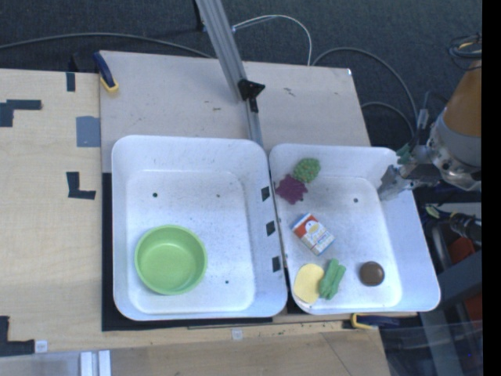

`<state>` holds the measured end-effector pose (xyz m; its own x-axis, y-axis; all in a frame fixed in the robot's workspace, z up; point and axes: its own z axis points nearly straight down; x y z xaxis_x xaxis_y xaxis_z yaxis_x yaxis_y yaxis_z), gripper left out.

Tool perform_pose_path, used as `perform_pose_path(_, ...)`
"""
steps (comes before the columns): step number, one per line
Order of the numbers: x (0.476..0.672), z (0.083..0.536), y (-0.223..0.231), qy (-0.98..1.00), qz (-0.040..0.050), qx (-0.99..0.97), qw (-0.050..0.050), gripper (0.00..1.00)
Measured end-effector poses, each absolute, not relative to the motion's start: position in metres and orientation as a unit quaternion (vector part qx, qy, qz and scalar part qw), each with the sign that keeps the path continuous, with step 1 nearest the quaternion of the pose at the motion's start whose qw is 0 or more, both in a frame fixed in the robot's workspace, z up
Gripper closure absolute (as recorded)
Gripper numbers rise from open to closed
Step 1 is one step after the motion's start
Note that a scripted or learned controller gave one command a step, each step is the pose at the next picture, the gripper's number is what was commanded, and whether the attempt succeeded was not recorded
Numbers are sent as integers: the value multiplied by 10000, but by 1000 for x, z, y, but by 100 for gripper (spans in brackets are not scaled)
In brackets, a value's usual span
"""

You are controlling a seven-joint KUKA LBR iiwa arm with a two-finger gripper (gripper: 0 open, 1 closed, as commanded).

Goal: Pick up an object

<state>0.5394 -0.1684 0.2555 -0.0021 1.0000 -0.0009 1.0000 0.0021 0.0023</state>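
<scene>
While the gripper (389, 183) sits at the right bin's (411, 233) 2 o'clock rim, finger state unreadable, that bin holds green and purple toys, small carton (313, 233), yellow-green pieces, brown ball (371, 272). Left bin (188, 151): green bowl (171, 259) at 7 o'clock.

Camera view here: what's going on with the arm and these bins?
The arm's gripper sits at the right bin's far right rim, holding nothing visible. That bin holds a green lumpy toy, purple piece, small carton, yellow piece, green piece and brown ball. A green bowl sits in the left bin.
</scene>
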Motion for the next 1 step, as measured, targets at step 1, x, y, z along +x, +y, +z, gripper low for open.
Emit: perform_pose_path(1, 534, 250, -105, 7095, -3, 7047, -11, 100)
